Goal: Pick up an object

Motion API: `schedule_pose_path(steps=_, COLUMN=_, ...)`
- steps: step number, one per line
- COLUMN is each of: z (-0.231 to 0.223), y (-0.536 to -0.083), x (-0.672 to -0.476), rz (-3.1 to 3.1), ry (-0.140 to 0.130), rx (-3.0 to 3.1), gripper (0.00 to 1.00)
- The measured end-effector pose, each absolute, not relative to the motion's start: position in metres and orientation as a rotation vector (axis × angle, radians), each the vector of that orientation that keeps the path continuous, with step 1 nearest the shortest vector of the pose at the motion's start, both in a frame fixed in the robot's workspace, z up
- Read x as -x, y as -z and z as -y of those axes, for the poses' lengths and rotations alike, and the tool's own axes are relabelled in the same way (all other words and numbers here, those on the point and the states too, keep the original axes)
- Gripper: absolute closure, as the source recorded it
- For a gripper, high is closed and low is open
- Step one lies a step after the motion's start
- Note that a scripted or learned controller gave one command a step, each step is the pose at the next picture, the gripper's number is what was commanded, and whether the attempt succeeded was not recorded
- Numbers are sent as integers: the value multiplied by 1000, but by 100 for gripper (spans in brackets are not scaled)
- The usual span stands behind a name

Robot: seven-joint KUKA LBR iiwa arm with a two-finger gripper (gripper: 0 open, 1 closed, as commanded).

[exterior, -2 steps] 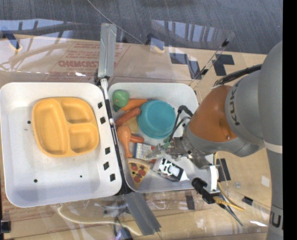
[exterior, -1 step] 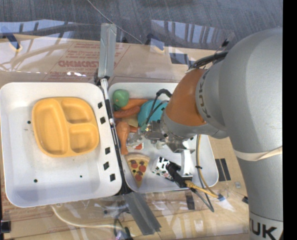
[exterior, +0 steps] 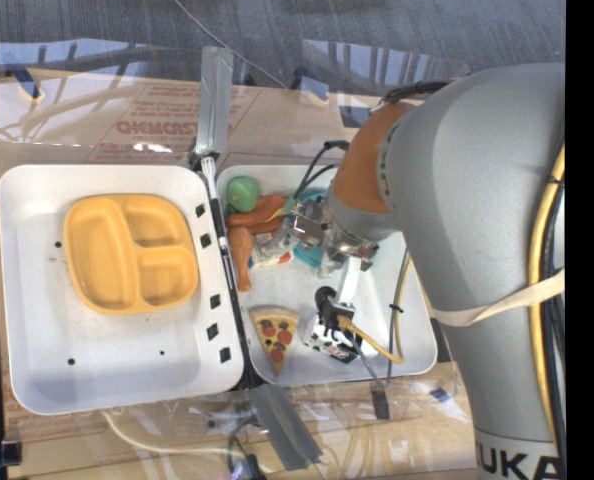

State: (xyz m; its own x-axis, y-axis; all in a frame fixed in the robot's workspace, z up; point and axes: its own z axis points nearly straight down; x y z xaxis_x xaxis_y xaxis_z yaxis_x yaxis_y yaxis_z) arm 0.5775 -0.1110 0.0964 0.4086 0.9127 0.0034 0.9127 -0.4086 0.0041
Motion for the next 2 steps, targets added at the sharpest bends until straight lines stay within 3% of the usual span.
schedule_pose_path(steps=1, z=108, y=-108, x=-579, rz=-1719, ry=-15, rx=-2630, gripper=100)
schedule_pose_path(steps=2, z=43, y=-192, x=-586, rz=-1086, ry=1, rx=-2950, gripper=100)
